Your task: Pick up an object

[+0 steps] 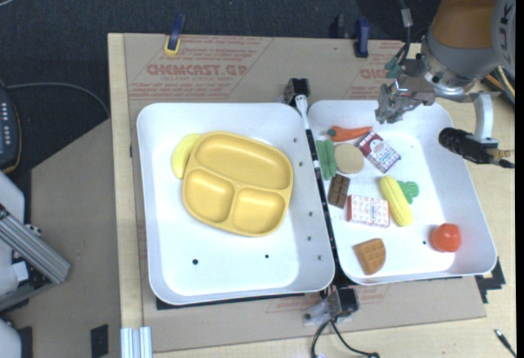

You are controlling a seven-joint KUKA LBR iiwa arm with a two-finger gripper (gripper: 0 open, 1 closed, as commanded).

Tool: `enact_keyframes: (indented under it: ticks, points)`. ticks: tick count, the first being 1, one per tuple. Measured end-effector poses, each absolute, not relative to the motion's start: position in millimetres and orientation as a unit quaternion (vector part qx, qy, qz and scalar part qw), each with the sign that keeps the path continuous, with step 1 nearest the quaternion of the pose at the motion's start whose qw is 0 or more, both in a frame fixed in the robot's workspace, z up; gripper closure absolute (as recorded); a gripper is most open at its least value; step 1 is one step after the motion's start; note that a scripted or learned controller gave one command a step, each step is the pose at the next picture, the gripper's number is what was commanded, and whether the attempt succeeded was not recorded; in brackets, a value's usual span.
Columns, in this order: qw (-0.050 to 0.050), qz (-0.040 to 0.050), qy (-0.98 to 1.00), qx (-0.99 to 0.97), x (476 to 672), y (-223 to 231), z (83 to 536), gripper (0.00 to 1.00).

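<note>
Claw [395, 109] of the grey arm [471, 20], poised over the far edge of the right bin [471, 184]; whether its tips are apart or together cannot be told at this slant, and nothing is seen between them. Candidate objects lie loose in that bin: an orange carrot [352, 133] just beside and below the claw, a red-and-white packet [379, 152] next to it, a round tan biscuit [350, 160], a green piece [327, 158] against the dividing wall, a brown bar [338, 191], a red-and-white box [368, 210], a yellow corn cob [399, 199] with a green leaf end, a toast-coloured slice [370, 255] and a red tomato [445, 237] toward the near right corner. The left bin [155, 184] carries a yellow divided tray [237, 183] with a yellow banana-like piece [183, 153] tucked under its far left rim. The step in hand appears to be the approach, with no object yet chosen by contact. For a sound grasp, the carrot and packet are nearest, but they crowd each other and the biscuit; a descent there should centre on one item with the tips set across its narrow width, clear of its neighbours. The corn cob and tomato stand more apart and would likely tolerate small aiming errors better, though the tomato may roll. Descent should stop short of the bin floor and stay off the bin wall on the surface.
</note>
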State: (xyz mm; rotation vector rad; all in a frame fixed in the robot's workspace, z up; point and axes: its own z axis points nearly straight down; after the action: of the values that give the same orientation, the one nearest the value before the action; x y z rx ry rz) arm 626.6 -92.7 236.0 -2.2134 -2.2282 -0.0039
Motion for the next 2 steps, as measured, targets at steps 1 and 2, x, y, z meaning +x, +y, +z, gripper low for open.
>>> enact_keyframes:
  ticks: [1, 2]
  points:
    - [0.002, -0.0002, -0.710, -0.704, 624.8, -29.1, 228.0, 1.00]
    - [-0.001, -0.0021, -0.710, -0.705, 633.5, 26.1, 235.8, 1.00]
